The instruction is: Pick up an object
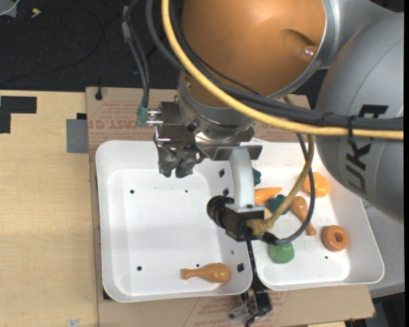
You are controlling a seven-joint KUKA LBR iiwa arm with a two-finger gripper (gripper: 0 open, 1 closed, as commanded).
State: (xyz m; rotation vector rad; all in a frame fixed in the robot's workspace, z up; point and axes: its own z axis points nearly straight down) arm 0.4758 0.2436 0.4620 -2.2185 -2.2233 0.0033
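A tan, bowling-pin-shaped toy (206,273) lies on its side at the lower edge of the left bin (116,216); the right bin (358,268) holds an orange ring (335,238), a green round piece (281,253) and several orange pieces. The gripper (176,161) hangs over the left bin's upper part, well apart from the toy, and how wide it stands cannot be told. Dark letters "KU" show sideways on the grey arm (368,114), and red print on the cardboard (116,122) is too broken to read.

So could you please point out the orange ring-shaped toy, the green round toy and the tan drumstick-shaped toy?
orange ring-shaped toy (335,238): camera view, on its band.
green round toy (281,253): camera view, its top.
tan drumstick-shaped toy (218,273): camera view, its thick end.
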